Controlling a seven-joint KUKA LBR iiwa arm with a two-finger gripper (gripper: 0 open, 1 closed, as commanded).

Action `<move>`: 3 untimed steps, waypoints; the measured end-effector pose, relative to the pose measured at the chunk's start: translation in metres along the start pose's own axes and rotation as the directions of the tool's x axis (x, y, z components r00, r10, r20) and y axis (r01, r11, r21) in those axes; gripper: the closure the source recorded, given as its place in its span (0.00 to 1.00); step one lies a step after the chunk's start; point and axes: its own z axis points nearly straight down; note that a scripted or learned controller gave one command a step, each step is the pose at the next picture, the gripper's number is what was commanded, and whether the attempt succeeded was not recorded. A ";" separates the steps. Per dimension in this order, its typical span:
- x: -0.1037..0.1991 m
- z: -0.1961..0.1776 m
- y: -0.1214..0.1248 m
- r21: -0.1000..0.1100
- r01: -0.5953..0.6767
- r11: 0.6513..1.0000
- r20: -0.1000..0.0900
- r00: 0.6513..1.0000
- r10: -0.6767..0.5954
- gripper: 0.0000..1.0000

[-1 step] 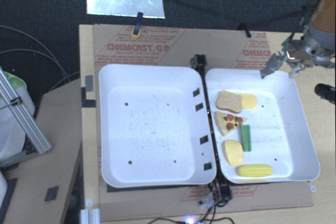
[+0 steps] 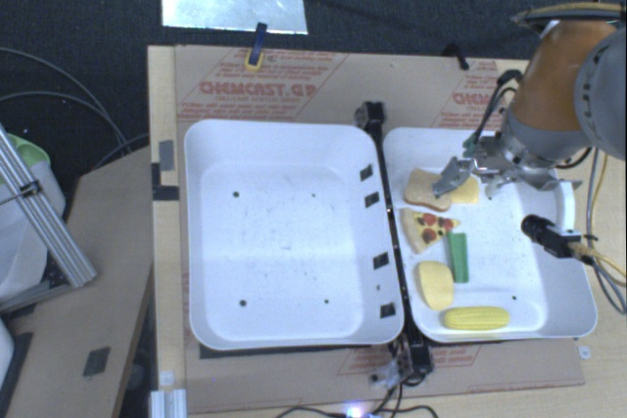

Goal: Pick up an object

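Gripper sits low over the bread slice, lined up to grab. Open or closed? Can't tell.

The big rounded arm is smooth grey metal with a broad orange band wrapped around it just above the wrist. Thin dark cables loop along its side towards the small grey metal two-finger gripper. A black cylindrical fitting juts from the wrist, trailing a yellowish wire.
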 end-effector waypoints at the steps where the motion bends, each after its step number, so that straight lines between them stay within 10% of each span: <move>1: 0.070 -0.028 -0.041 -0.009 0.002 1.000 0.001 1.000 -0.002 0.00; 2: -0.010 0.070 -0.015 -0.009 -0.012 1.000 0.005 1.000 0.013 0.00; 3: 0.022 0.069 -0.081 -0.025 -0.014 1.000 0.014 1.000 0.015 0.00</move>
